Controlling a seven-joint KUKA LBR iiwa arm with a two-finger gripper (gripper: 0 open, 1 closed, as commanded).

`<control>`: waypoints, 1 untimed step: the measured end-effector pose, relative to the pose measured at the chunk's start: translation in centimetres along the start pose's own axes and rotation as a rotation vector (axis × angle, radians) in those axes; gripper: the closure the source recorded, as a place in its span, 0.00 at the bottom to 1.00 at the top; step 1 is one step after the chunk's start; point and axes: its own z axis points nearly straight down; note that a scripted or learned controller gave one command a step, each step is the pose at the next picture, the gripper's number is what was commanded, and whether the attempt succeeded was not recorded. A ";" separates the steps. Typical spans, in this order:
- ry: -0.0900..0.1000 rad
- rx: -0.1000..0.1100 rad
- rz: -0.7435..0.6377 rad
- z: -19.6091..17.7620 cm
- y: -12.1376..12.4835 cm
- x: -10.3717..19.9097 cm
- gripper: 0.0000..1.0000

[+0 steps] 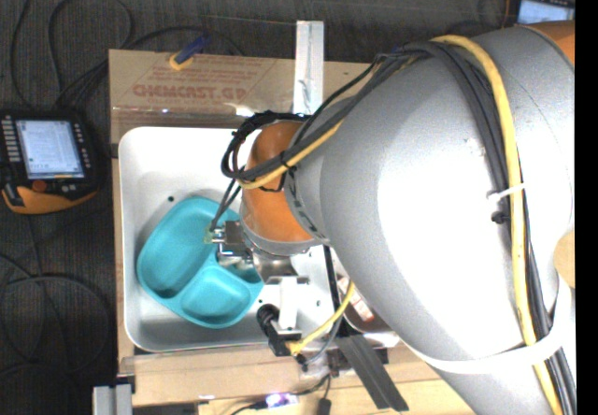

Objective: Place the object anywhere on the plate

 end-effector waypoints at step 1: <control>-0.006 0.000 0.004 0.1 0.0 -0.4 0.00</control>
